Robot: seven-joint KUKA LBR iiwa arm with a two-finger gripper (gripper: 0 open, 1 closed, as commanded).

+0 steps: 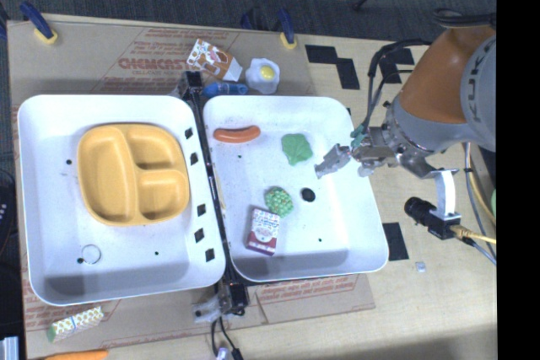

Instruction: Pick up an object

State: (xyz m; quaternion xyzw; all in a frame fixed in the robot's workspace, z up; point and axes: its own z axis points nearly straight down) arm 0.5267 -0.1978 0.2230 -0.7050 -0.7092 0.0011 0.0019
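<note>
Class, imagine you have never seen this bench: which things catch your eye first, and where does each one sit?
The big yellow plastic divided tray stands out in the left white bin. In the right white bin lie an orange toy hot dog, a green lumpy toy and a small red-and-white carton. The grey arm's claw hangs at that bin's right rim.

Grey arm (472, 88) with a broad orange band (443, 76) above the wrist, tapering to a grey metal gripper (332, 162). Black cables looping over the wrist, plus a small black cylindrical part below, possibly a connector.
</note>
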